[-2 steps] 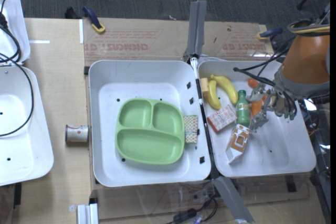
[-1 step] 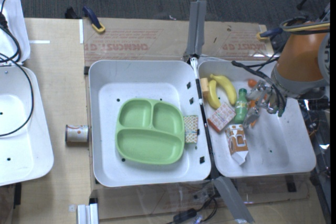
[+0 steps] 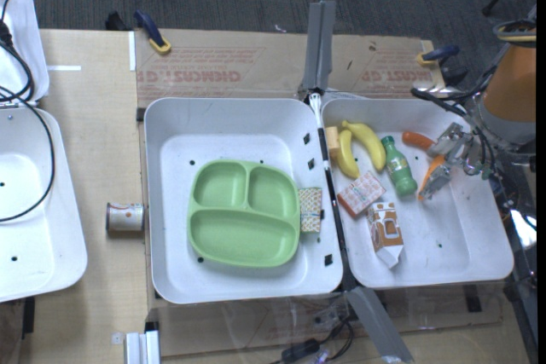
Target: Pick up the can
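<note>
end effector (image 3: pixel 441 166) over right bin (image 3: pixel 478 264)

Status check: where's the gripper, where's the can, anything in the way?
Gripper over right bin, near carrot. Can on its side on the bench, left of left bin, outside both. Both bins lie between.

A green divided plate (image 3: pixel 245 213) fills the left bin (image 3: pixel 162 183); bananas (image 3: pixel 358 147) and a green bottle (image 3: pixel 397 167) lie in the right bin (image 3: pixel 461 256).
</note>
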Controlling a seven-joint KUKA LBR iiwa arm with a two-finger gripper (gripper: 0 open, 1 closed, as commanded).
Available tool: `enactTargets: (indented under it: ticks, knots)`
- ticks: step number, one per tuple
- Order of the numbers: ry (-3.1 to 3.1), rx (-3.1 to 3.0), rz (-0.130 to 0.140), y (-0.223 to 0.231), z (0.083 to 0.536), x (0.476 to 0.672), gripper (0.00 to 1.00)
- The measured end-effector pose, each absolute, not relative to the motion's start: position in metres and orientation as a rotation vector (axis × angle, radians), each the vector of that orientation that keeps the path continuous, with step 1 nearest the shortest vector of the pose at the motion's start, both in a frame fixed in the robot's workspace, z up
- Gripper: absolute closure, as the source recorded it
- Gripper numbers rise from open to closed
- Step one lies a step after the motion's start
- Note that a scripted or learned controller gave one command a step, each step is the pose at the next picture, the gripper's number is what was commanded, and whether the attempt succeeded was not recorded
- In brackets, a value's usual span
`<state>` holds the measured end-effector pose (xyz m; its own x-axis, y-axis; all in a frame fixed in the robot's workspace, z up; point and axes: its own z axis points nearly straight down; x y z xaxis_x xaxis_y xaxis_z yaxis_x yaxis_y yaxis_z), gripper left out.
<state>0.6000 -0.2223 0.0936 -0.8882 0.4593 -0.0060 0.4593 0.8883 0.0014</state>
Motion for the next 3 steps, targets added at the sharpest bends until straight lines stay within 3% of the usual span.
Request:
enactTargets:
  ticks: [1,2,3]
  knots:
    - [3.009,0.910,0.000,-0.144,0.091,0.633,0.00]
    - [3.000,0.925,-0.002,-0.147,0.092,0.587,0.00]
    - [3.023,0.847,0.000,-0.106,0.092,0.606,0.00]
